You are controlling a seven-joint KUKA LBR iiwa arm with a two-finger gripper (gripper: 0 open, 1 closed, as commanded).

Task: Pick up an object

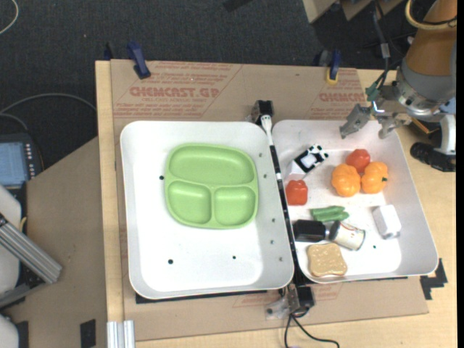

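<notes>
My gripper [372,125] hangs over the far edge of the right bin [413,238], its two grey fingers [353,122] spread apart with nothing between them. Below it in that bin lie a red tomato [358,158], two orange fruits [346,180] [375,177], a black and white toy [311,158], a red pepper [296,191], a green bean pod [329,213], a black block [308,230], a white can [348,236], a white block [386,221] and a slice of toast [326,261].
The left bin [145,259] holds a green divided plate [211,185]. A black clip [263,112] sits at the far end of the rim between the bins. Blue clamps [138,60] [333,67] grip the cardboard's far edge.
</notes>
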